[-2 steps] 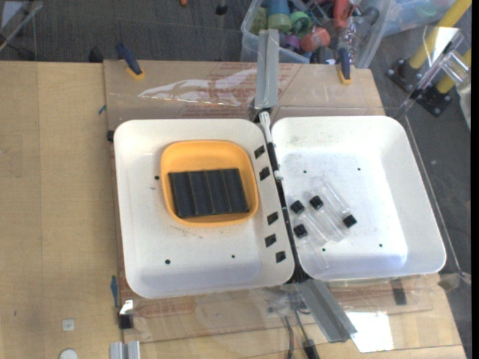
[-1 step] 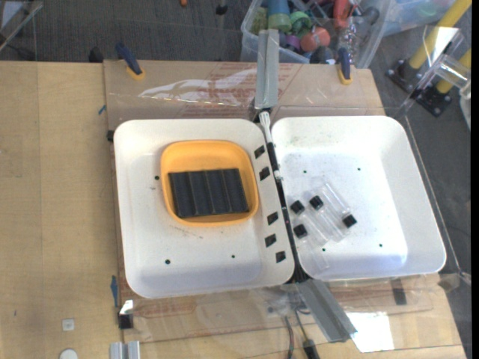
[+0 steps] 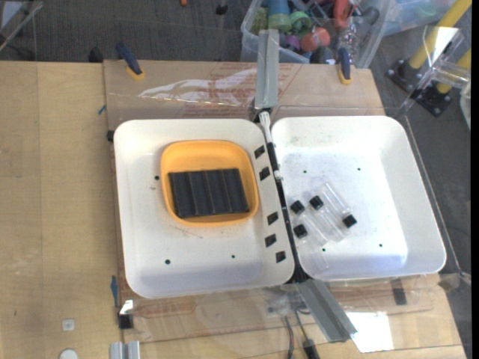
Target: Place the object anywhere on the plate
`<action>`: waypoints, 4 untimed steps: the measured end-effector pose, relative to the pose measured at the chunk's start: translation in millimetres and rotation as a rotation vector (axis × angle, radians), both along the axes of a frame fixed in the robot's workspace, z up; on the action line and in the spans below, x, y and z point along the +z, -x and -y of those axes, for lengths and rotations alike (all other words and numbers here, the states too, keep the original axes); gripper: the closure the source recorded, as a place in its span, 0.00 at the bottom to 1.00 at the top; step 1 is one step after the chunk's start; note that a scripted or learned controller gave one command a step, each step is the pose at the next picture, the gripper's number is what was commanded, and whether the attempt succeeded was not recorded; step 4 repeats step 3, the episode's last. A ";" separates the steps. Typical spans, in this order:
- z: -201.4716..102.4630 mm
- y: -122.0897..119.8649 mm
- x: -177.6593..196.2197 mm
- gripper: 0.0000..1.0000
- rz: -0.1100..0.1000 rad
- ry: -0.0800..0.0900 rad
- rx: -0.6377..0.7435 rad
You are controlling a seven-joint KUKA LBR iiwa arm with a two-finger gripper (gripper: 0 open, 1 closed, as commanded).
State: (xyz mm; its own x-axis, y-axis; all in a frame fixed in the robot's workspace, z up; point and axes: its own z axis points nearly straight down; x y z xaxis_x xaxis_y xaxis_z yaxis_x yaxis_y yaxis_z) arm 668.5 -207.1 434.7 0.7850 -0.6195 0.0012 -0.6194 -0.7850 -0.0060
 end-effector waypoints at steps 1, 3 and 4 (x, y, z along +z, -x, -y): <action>11.2 0.1 -0.7 1.00 0.000 0.000 0.252; 11.7 0.2 -1.0 1.00 -0.001 0.000 0.460; 11.7 0.2 -1.0 1.00 -0.001 0.000 0.460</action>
